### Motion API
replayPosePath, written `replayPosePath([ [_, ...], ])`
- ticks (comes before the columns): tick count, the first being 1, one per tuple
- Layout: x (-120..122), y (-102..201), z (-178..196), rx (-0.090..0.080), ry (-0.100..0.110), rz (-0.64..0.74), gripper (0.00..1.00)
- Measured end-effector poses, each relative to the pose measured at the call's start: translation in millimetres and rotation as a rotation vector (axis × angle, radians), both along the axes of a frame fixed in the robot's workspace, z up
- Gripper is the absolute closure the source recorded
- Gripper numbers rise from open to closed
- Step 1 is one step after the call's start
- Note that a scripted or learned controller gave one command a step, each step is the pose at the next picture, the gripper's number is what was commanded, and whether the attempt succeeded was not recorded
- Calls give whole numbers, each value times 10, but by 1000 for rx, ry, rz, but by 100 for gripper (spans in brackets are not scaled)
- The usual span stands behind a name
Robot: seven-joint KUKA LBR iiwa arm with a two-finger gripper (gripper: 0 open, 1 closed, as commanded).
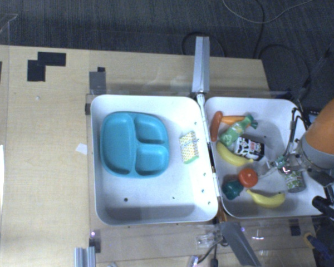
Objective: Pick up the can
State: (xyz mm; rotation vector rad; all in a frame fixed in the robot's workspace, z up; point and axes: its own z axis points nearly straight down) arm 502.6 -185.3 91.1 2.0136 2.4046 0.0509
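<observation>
No text, brand or number can be read anywhere: the black-and-white can carries a printed pattern too small to make out, and the green bottle has a label too blurred to read.

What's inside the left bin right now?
The left bin holds a blue divided tray and, to its right, a small yellow-green patterned item. Whatever lies beneath the tray is hidden.

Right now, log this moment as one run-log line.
arm: over right bin | gripper: low, right side | can: lying among bananas, not gripped | phase: reaching
</observation>
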Motion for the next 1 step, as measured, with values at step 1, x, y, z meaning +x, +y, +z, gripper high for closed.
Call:
replayPosePath([
  [1,117,40,4,14,10,-253,0],
])
